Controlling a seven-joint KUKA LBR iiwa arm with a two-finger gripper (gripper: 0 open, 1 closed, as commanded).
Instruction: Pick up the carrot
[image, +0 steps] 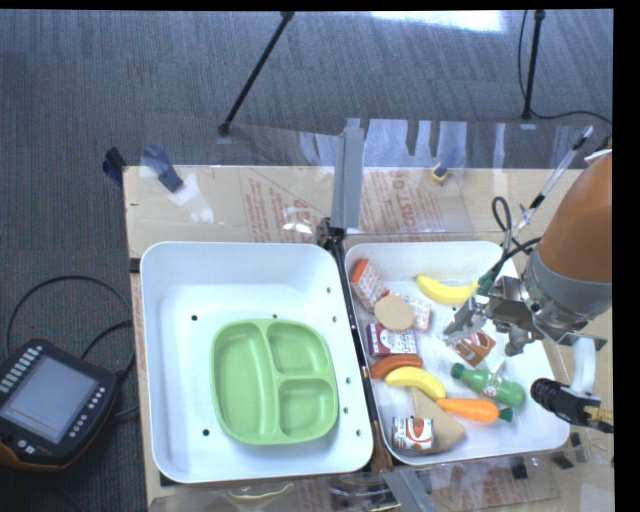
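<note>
The carrot (466, 407), orange with a green tip at its right end, lies flat near the front of the right bin (540, 432), just below a green bottle (487, 383). My gripper (492, 332) hangs over the right side of that bin, up and slightly right of the carrot and well apart from it. Its fingers (464, 323) are spread open, with nothing gripped between them. A small brown item (478, 346) sits directly under the gripper.
The right bin also holds two bananas (445, 289) (415, 378), a sausage (394, 365), a round cookie (394, 313), a red box (367, 283), a can (412, 433) and a tan wedge (443, 427). The left bin (180, 290) carries a green divided plate (273, 380).
</note>
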